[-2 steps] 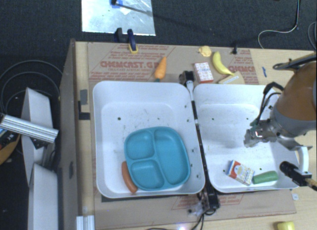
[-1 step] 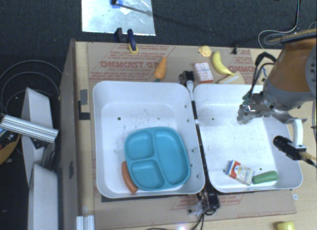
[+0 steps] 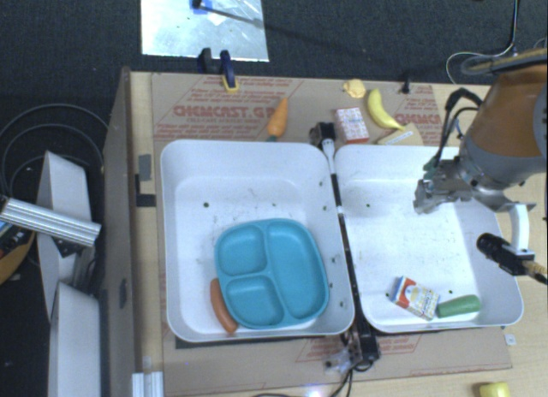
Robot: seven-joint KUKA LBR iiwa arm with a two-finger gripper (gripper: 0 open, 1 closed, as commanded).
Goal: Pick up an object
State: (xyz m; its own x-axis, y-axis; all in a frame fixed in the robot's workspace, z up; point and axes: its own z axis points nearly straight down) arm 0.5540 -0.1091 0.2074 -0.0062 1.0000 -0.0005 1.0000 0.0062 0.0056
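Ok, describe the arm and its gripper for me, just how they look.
The arm is a thick rounded body, grey below a broad orange band near the wrist. Black cables loop along its left side. The gripper is a compact dark grey metal block with small blocky parts, seen over the right white bin. No markings are legible.

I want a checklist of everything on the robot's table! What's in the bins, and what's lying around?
Surface: bench bearing left bin and right bin.
Job's things: blue divided plate and orange sausage in left bin; small box and green piece in right bin.
Clutter: carrot, banana, carton behind the bins.
Grippers: gripper above right bin, nothing seen between fingers.
Cables: loops at left.
Surroundings: dark floor, silver sheet.
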